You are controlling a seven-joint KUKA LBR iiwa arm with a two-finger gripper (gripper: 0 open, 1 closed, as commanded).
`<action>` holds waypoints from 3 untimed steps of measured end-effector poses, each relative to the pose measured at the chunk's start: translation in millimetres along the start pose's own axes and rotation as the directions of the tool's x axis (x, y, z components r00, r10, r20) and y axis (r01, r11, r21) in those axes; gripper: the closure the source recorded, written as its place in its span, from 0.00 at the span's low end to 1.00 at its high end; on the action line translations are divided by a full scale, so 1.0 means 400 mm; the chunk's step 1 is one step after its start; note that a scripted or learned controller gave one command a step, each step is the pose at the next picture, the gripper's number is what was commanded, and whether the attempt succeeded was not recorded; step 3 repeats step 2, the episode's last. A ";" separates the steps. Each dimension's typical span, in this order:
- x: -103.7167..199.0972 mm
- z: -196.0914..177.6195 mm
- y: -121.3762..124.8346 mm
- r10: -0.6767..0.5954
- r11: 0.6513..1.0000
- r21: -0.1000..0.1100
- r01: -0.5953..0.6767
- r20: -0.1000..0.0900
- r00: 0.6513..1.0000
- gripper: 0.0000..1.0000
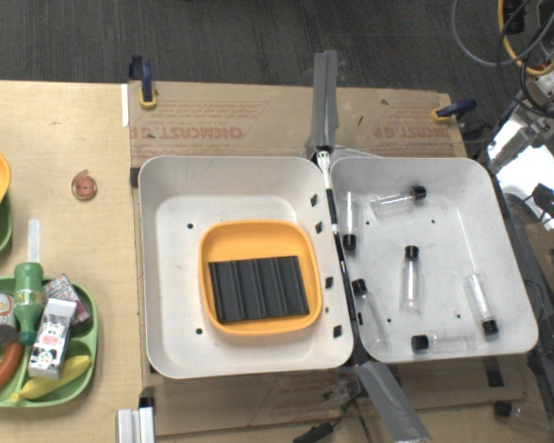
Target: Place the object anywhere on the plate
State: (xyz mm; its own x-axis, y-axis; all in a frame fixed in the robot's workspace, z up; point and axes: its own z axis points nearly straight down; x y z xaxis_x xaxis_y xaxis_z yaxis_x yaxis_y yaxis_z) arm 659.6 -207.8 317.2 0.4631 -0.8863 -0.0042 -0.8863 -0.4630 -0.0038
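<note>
Camera view from above gives me two white bins side by side on the counter (65, 137). In the left bin (152, 275) sits an orange plate (258, 232), and a dark ribbed slab (258, 289) lies flat on it, covering most of its middle and staying within the rim. The right bin (508, 275) holds several clear vials with black caps: one (394, 199) lying near the far wall, one (411, 275) about the middle, one (478, 301) toward the right wall, and one (443, 341) along the near wall. A green tray (83, 377) of toy food rests on the counter, well left of the bins. I cannot tell the end effector's state from what I have.
</note>
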 end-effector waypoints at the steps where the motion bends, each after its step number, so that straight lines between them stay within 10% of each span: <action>1: -0.004 -0.041 -0.004 -0.328 0.945 -0.001 0.328 -0.002 0.945 0.00; 2: 0.013 -0.022 0.006 -0.624 0.782 -0.001 0.624 -0.001 0.782 0.00; 3: 0.013 -0.022 0.006 -0.624 0.782 -0.001 0.624 -0.001 0.782 0.00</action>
